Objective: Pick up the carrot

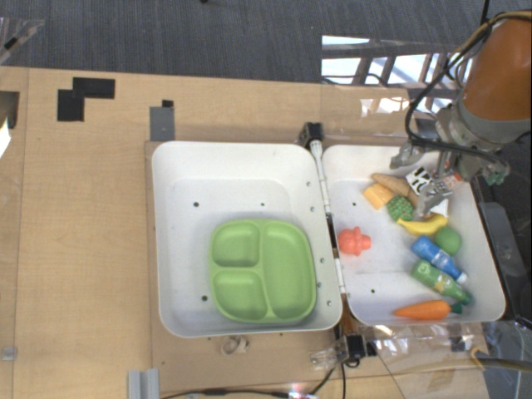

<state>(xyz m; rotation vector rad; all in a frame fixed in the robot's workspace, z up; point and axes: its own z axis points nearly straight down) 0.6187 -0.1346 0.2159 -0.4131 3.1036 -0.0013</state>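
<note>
Well apart from the tapered orange plastic carrot (422, 310) (at the right-hand white bin's (366, 298) near wall), the end effector (432, 191) hovers; its opening is indiscernible.

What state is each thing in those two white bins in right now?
carrot: lying flat, near edge of right bin, untouched.
green plate: flat in left bin.
blue bottle: lying on its side.
green bottle: lying on its side.
gripper: above the banana, far from carrot.
</note>
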